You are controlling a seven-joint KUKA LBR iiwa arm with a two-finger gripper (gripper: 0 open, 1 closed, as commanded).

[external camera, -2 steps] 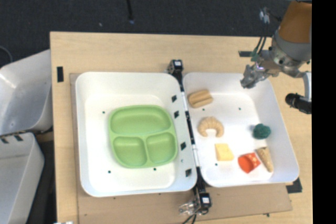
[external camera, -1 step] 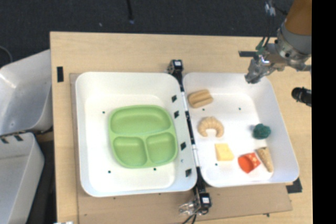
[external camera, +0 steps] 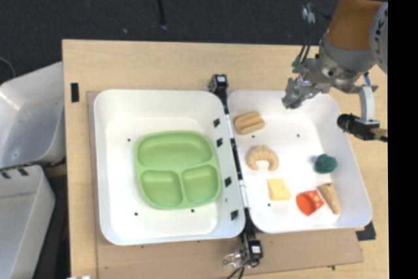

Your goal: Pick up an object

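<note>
Jaws (external camera: 292, 101): hanging low over the far part of the right bin (external camera: 346, 160); nothing is showing between them, and you cannot tell whether they are spread or pressed together.

Contents, placed relative to the croissant (external camera: 262, 157), which is lying near the right bin's middle:
- bread roll (external camera: 249, 122), just beyond it toward the far edge, and the item nearest the jaws.
- yellow cheese block (external camera: 279, 189), just on its near side.
- red piece (external camera: 309, 203) and tan wedge (external camera: 330, 198), near-right of it, the two lying just beside each other, possibly touching.
- dark green lump (external camera: 325, 163), well to its right.
- green divided plate (external camera: 177, 169), well to its left, sitting in the left bin (external camera: 111, 160).

Risks you are facing: no item is lying directly under the jaws, so a straight descent is likely closing on bare bin floor. A grab at the roll may be pushing it against the wall between the bins. The red piece and wedge are sitting so close that one closure may catch both or knock one aside.

Arm pose: you are reaching in from the right, orange band (external camera: 356, 16) high, wrist angling down and left.
</note>
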